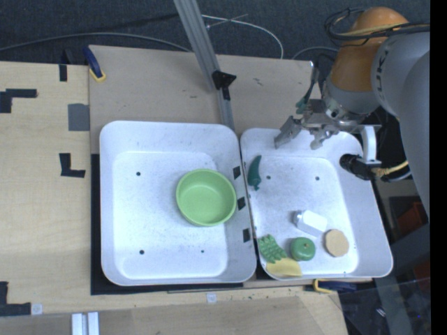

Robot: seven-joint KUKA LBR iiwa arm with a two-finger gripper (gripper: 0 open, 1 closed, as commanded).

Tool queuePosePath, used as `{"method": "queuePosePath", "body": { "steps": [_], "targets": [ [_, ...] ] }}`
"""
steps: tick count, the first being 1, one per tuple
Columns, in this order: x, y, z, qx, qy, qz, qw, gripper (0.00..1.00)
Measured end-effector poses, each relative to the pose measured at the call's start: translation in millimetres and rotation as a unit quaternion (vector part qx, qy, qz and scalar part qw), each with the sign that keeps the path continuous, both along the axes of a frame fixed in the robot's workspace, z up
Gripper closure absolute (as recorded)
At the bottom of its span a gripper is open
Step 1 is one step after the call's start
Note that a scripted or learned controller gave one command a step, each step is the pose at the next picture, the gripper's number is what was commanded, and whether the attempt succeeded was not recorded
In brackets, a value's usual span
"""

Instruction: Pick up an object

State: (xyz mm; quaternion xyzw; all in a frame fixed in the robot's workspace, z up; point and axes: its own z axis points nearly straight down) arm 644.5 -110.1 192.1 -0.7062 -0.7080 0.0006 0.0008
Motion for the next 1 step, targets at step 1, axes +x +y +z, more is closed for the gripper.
{"method": "queuePosePath", "body": {
  "steps": [1],
  "targets": [
    [0.0, 0.0, 0.0, -0.0001, 0.0, 0.0, 1.0, 0.0]
  ]
}}
